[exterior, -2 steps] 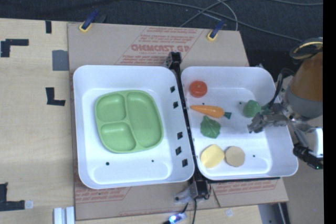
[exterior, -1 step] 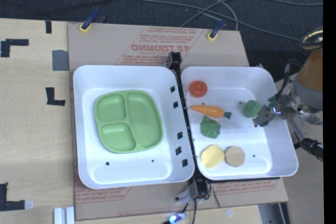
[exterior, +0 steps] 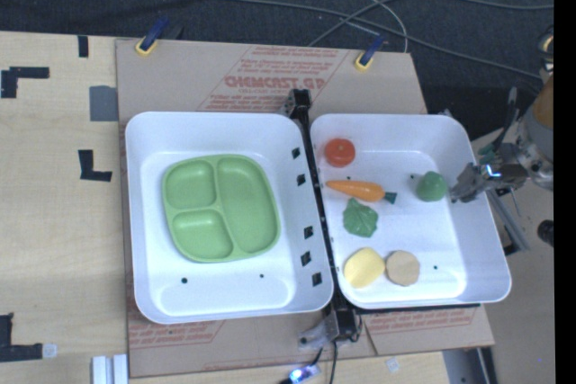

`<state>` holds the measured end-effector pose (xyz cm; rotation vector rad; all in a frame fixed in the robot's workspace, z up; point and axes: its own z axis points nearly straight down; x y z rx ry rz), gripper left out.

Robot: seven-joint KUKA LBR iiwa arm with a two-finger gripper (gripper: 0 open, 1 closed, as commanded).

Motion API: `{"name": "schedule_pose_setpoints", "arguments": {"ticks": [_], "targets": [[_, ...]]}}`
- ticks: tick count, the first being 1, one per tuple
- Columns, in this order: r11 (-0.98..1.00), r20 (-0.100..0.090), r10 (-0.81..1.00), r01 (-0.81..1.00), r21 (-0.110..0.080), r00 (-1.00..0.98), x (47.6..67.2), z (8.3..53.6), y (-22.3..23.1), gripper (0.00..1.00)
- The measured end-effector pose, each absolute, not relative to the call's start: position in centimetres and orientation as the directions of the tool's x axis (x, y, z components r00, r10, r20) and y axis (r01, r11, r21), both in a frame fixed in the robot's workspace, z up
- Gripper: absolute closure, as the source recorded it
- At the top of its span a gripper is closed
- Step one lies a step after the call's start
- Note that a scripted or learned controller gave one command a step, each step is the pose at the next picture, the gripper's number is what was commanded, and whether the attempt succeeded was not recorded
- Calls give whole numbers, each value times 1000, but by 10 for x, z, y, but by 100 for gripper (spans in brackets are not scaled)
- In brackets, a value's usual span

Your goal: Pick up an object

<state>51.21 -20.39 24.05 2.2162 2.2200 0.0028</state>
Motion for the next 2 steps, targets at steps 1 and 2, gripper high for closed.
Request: {"name": "schedule_pose_setpoints", "arguments": {"ticks": [1,2], "targets": [[6,1,1000,1000,-1,-6,520,228,-152,100],[6,2,1000,1000,-2,-6,519,229,-100,100]]}}
